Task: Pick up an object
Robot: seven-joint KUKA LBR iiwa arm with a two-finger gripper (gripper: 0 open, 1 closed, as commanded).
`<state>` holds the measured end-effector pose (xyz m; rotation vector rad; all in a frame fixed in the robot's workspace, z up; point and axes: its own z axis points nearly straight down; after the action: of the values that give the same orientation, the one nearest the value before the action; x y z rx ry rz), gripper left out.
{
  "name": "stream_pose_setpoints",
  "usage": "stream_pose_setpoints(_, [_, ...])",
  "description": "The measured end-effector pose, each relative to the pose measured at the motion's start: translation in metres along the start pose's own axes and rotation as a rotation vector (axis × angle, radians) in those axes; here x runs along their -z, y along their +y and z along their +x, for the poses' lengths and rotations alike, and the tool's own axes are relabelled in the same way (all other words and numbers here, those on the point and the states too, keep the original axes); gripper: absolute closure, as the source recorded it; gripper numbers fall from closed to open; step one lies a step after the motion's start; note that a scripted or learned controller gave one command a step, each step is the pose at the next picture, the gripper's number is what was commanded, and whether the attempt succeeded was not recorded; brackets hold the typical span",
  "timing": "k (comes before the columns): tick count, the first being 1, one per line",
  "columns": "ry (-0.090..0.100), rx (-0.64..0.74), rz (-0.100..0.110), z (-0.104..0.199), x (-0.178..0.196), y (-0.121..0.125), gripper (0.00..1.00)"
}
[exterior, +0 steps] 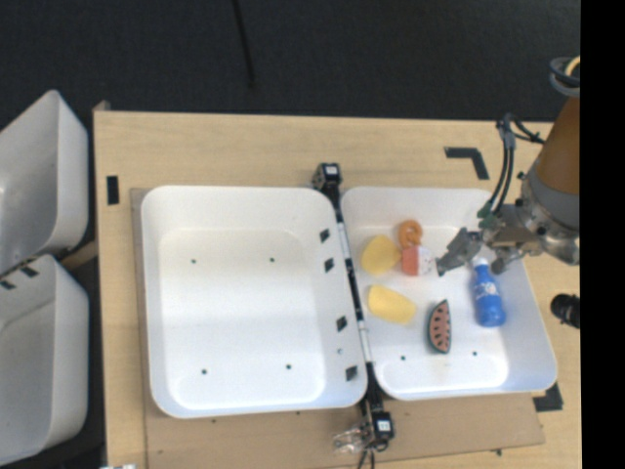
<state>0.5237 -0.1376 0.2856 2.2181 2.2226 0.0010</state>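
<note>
Right bin [508, 374] holds the blue bottle [486, 296], just beside the spread end effector [467, 252].

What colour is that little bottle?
Blue, with a white cap; the bottle shows in the camera view.

Two shallow white plastic bins [234, 379] are seen — smooth, faintly glossy — borne on a matt pale wooden bench [293, 149].

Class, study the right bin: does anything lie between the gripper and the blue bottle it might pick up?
Nothing visible does. The gripper hangs just above the top end of the blue bottle in the right bin. The watermelon slice lies off to one side, clear of that gap.
</note>
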Motion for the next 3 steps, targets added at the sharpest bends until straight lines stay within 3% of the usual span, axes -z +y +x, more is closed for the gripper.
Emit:
stream_pose_setpoints(1, [0.001, 0.004, 0.005, 0.036, -0.101, 0.053, 0.0])
stream_pose_setpoints(2, [-0.001, -0.006, -0.005, -0.009, -0.185, 0.004, 0.0])
stream_pose_setpoints(3, [-0.006, -0.007, -0.017, -0.01, -0.168, 0.009, 1.0])
